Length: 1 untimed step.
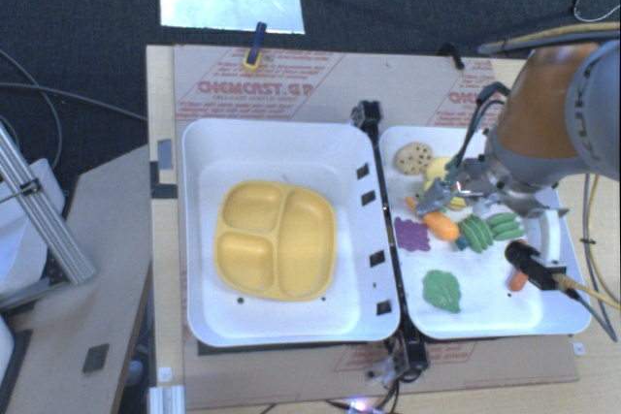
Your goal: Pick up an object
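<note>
Gripper (439, 196) sat low among crowded toys in the right bin (555, 323); finger state can't be told. Orange carrot (441, 226) just beside risked a nudge or mis-grab.

Divided plate (278, 239) in left bin (204, 150); toy foods (442, 290) (cookie (413, 157) rearmost) in right bin (485, 323).

A pale yellow divided plate (278, 239) was seen in the left white bin (209, 150). A tan cookie (413, 157) was dotted brown. Purple grapes (411, 235), an orange carrot (441, 227) and a green leaf (442, 291) were seen.
</note>
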Motion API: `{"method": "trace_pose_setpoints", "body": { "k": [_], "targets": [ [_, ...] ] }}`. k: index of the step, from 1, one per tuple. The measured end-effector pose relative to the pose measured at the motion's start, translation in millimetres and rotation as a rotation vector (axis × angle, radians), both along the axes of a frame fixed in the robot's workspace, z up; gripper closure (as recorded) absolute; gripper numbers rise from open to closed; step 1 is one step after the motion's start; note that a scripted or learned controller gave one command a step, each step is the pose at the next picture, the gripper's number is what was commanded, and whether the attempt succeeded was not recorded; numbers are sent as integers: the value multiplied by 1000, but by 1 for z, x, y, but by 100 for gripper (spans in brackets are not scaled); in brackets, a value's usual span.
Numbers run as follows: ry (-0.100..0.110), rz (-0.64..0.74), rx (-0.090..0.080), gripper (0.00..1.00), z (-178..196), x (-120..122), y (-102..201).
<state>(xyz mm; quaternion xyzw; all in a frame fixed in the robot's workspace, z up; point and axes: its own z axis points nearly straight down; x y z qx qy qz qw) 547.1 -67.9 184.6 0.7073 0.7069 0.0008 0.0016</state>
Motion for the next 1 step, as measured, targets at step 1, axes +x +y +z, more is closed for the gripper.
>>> {"method": "trace_pose_setpoints", "body": {
  "k": [1],
  "targets": [
    [9,-3,2,0,-105,-43,-18]
  ]
}}
